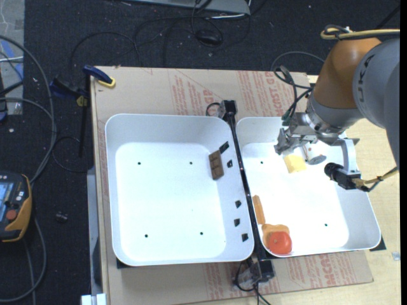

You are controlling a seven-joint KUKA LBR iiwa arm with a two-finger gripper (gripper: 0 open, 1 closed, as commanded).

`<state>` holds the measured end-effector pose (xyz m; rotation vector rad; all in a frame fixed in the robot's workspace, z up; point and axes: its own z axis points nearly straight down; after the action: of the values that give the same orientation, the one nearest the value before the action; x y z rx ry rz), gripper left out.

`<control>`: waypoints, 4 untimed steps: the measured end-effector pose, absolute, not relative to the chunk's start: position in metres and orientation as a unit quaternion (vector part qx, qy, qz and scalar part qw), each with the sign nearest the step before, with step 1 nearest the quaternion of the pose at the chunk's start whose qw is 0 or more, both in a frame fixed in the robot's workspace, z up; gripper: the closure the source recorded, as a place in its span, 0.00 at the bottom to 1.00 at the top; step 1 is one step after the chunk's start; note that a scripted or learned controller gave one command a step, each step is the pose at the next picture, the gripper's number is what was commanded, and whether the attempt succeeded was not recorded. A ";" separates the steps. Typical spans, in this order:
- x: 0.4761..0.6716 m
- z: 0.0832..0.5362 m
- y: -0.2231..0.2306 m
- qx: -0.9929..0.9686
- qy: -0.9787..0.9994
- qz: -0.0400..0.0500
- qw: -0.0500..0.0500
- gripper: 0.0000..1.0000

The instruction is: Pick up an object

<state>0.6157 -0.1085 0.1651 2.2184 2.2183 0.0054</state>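
Tool (294, 146) hangs over the right bin's (356, 224) far part, a yellow block (296, 164) just below; its grip state is unclear.

The two white bins (168, 189) look like smooth, slightly glossy plastic; the bench (191, 88) under them is matt cardboard.

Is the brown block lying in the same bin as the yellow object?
No: the brown block lies in the left bin, while the yellow object is in the right bin.

The left bin (127, 170) holds a bar (216, 166) at its right wall; the right bin (331, 234) holds a ball (278, 241).
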 end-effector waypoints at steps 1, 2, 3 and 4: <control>0.619 0.208 -0.106 0.707 0.707 0.001 0.002 1.00; 0.615 0.252 -0.103 0.707 0.707 0.001 0.001 1.00; 0.628 0.255 -0.055 0.706 0.708 0.001 0.000 1.00; 0.626 0.257 0.000 0.706 0.709 0.000 0.000 1.00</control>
<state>0.6263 -0.0003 0.2567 2.2172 2.2270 0.0013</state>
